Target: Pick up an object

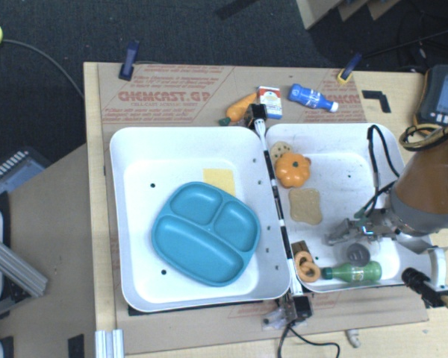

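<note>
Camera view: the arm (425, 192), cut off at the frame's right edge, reaches low into the right bin (336, 136), its gripper (351, 231) just above the green bottle (353, 273); whether its jaws are open cannot be made out, and nothing shows between them. Near the bottle lie one toast slice (306, 206), one orange pumpkin (293, 169), one pretzel (308, 267). One blue divided plate (205, 233) fills the left bin (131, 162).

Both bins (127, 200) appear smooth white plastic with a slight sheen. The divided blue plate (205, 233) looks like glossy plastic, the green bottle (355, 273) likewise. The surface (164, 95) reads as matt brown board, printed in red.
</note>
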Controlling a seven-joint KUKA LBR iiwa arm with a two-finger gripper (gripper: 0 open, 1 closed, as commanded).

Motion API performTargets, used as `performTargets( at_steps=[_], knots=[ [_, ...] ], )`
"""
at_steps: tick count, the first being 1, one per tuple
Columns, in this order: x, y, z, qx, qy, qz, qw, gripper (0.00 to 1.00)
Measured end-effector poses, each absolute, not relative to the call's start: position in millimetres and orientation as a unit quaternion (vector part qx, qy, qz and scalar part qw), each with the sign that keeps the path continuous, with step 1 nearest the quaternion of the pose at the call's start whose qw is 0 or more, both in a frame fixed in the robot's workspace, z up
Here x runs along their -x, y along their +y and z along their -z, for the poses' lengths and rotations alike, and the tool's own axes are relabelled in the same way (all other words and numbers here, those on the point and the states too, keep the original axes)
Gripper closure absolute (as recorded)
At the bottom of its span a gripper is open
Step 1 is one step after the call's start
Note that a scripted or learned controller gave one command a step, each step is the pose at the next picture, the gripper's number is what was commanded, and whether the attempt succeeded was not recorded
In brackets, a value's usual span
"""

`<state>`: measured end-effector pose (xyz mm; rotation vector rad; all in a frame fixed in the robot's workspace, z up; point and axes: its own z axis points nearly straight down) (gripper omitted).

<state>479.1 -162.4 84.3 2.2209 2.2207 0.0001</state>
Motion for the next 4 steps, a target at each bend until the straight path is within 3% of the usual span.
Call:
performTargets(
  at_steps=[1,2,3,4],
  knots=[
    [-545.5,-121.5,-84.6,-0.707,0.708,-0.0004,0.000,0.00],
    [-580.8,-100.4,-84.6,-0.707,0.707,-0.0003,0.000,0.00],
    [-636.7,-99.8,-84.8,-0.707,0.707,0.0000,0.000,0.00],
    [-636.9,-100.0,-94.9,-0.707,0.708,0.0004,0.001,1.00]
  ],
)
